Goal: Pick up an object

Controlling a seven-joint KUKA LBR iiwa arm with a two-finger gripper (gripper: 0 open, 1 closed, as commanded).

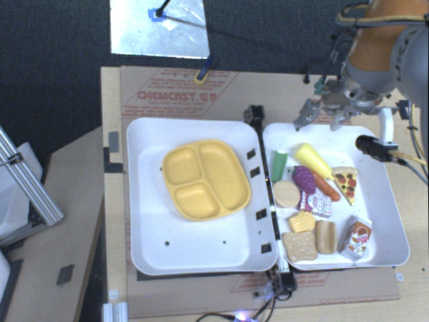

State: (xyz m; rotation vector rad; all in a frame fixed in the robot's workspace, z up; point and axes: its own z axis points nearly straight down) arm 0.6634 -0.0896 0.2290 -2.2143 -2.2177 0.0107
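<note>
The cardboard sheet (175,91) under the two bins carries red printed lettering along its upper edge, in the upper centre of the frame; the largest line appears to read "CHEMCAST GP", and the smaller lines above it are too small to read. Further red print shows on the same sheet at the lower edge of the frame, below the bins, and is illegible. The small carton (356,238) in the lower right bears a red label whose text cannot be read.

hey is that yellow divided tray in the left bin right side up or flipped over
Right side up. The yellow tray lies flat in the left bin, with its three compartments facing up and nothing in them.
</note>
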